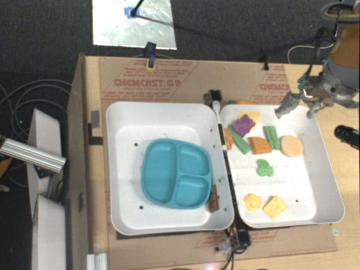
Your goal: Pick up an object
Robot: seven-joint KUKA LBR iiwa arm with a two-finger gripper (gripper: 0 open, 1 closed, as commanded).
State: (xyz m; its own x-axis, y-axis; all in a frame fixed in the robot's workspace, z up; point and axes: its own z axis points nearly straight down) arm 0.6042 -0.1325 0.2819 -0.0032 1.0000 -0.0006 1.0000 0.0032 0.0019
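So the gripper [297,107] was hovering over the far rim of the right bin [325,167], fingers spread with nothing between them. The closest thing to grab was the purple piece [243,126], sitting in that bin's far-left corner. It looked like light, stiff toy food, so I'd pinch it across its narrow sides. That corner was crowded, though: the bin's wall was close and the green stick [241,144] lay right beside it.

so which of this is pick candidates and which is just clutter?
Candidates, all in the right bin: purple piece, two green sticks, orange block, tan disc, green lump, yellow lump, yellow wedge. Gripper hovers open at the bin's far edge.

Lying about: blue divided plate in left bin, foil sheet.
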